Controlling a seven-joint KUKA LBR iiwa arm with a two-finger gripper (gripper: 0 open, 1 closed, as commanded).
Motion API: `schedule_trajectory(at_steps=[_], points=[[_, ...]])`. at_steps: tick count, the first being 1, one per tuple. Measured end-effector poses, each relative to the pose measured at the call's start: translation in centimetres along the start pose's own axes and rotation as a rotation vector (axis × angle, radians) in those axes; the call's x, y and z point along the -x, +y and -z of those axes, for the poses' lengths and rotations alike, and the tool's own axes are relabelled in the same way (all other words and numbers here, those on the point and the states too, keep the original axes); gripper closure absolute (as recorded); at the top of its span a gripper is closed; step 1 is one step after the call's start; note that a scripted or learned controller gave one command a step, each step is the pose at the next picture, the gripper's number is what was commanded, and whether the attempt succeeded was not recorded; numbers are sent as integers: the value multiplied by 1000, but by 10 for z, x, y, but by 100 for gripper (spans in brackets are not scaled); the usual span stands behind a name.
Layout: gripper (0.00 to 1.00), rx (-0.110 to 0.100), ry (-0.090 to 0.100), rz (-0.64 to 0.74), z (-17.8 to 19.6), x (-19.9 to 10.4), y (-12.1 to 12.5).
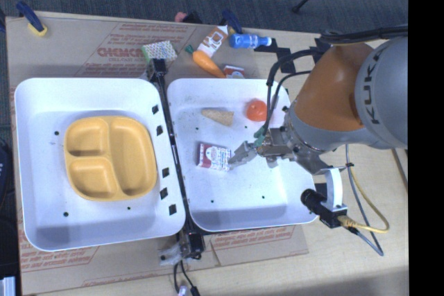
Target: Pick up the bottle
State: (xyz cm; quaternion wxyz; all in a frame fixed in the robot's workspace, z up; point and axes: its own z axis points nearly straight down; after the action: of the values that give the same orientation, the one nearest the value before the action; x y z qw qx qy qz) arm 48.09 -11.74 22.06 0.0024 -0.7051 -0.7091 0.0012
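Observation:
A small blue bottle point(248, 41) lies on the cardboard behind the right bin point(277, 208). Next to it, to the left, lies a white bottle with an orange label point(212, 42). My gripper point(241, 154) is low inside the right bin, far from both bottles. Its tip points left and sits just right of a red and white packet point(212, 156) on the bin floor. Nothing shows in the gripper.
The right bin also holds a tan wedge point(218, 116) and a red ball point(257, 109). An orange carrot point(207, 64) lies behind the bin. A yellow divided plate point(109, 157) sits in the left bin point(28, 149). My arm covers the right bin's right side.

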Motion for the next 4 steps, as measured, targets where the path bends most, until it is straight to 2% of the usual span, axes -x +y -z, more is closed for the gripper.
schedule_trajectory(at_steps=[1, 2, 3, 4], points=[[100, -2, 0, 6, 10, 0, 0], [100, -1, 0, -195, -46, 8, -5], [100, 3, -1, 14, -5, -47, -4], [100, 0, 0, 233, -17, -56, -5]])
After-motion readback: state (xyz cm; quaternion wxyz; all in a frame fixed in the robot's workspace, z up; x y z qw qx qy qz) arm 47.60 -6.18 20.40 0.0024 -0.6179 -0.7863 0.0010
